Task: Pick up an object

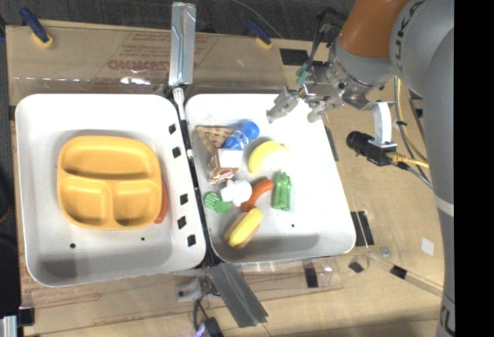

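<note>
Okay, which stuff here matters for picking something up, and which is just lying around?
Belongs to the job: gripper, open above the right bin; lemon; blue bottle; green bottle; banana.

Lying about: yellow divided tray; left bin; blue clamps.

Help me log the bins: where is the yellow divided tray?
The yellow divided tray lies in the middle of the left bin in the camera view, apart from the toys in the right bin.
</note>
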Available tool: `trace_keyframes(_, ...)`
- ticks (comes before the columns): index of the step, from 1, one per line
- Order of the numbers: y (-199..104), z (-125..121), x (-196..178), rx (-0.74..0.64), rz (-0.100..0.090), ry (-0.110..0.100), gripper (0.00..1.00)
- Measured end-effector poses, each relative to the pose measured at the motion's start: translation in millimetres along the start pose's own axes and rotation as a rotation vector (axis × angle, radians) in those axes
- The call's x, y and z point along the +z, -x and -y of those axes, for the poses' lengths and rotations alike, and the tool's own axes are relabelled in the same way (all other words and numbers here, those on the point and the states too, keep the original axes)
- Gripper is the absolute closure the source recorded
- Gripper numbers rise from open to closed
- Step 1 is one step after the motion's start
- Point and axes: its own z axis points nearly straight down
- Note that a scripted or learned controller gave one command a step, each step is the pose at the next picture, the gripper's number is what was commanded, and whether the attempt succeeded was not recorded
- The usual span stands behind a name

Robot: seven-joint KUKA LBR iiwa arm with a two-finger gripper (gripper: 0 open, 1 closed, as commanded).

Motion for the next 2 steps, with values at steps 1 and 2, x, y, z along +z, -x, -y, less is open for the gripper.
trace_keyframes(1, 1, 24, -61, -0.095, 0.002, 0.007, 0.00)
trace_keyframes(2, -26, 122, 64, -0.060, -0.002, -0.006, 0.00)
